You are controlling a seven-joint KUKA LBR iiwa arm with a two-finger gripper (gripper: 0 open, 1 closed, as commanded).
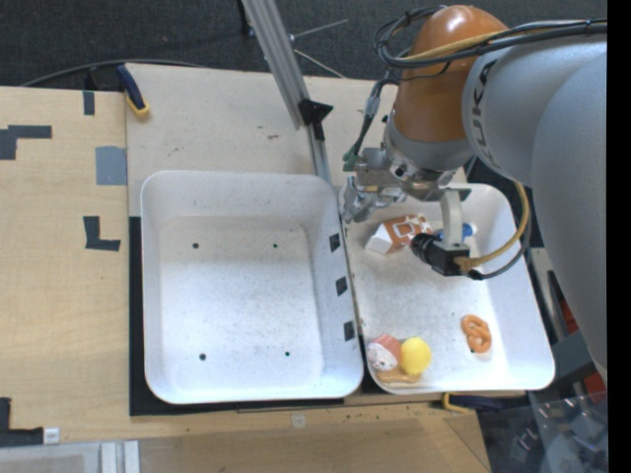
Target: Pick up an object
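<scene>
**Gripper low over the right bin's upper left corner**

While the arm reaches in from the right of the frame, its gripper (370, 197) sits low by the right bin (513, 358), just upper left of an orange-and-white box (397, 234), probably lined up for it. Whether it is apart or together cannot be told. A yellow ball (415, 355) and orange pretzel (476, 333) lie well apart along the lower edge.

Even, bright overhead light. The white bins (237, 190) glare slightly, shadows are soft, and the picture is mildly grainy.
</scene>
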